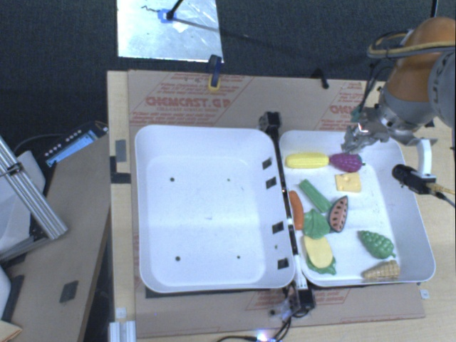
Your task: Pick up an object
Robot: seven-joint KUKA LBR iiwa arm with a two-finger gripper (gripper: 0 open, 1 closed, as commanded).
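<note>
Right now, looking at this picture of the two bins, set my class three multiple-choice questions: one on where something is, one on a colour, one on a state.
1. Where does the gripper hover?
A. Over the left bin's middle
B. Over the far end of the right bin, by the purple toy
C. Off the bench, near the clamp

2. What colour is the long toy lying beside the purple toy?
A. Yellow
B. Blue
C. Black

3. How does the orange carrot lie?
A. Standing upright in the left bin
B. Held between the gripper's fingers
C. Flat in the right bin, along the wall nearest the left bin

Answers:
1 B, the gripper sits just above the purple toy at the far end of the right bin.
2 A, the long toy is yellow.
3 C, the carrot rests flat along that wall.
</note>
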